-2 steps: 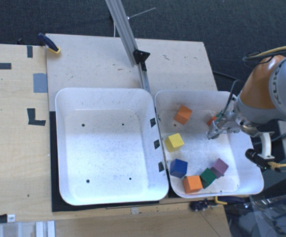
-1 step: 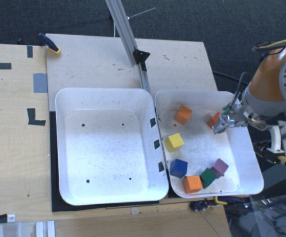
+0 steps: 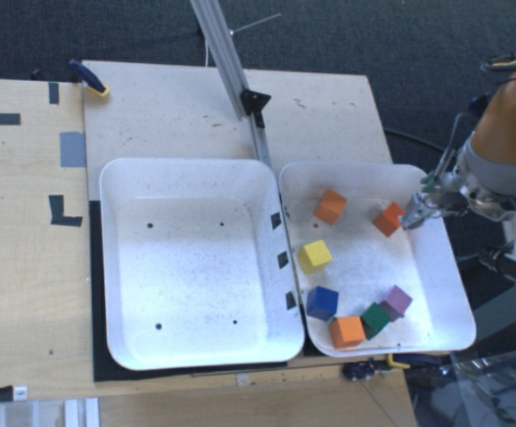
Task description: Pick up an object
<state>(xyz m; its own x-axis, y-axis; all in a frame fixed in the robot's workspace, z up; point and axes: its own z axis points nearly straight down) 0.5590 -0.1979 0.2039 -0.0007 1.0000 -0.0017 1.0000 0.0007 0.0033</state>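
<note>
An orange cube point(image 3: 348, 330) lies at the right bin's point(image 3: 440, 265) near rim; the gripper point(image 3: 415, 213) hovers beside a red-orange block point(image 3: 388, 219), its fingers' opening impossible to tell.

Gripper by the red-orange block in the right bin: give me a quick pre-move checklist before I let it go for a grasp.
1. Gripper beside the red-orange block: ok.
2. Block between its fingers: cannot tell.
3. Target apart from the orange block and yellow block: ok.
4. Block off the right bin wall: ok.
5. Finger opening wide enough: cannot tell.
</note>
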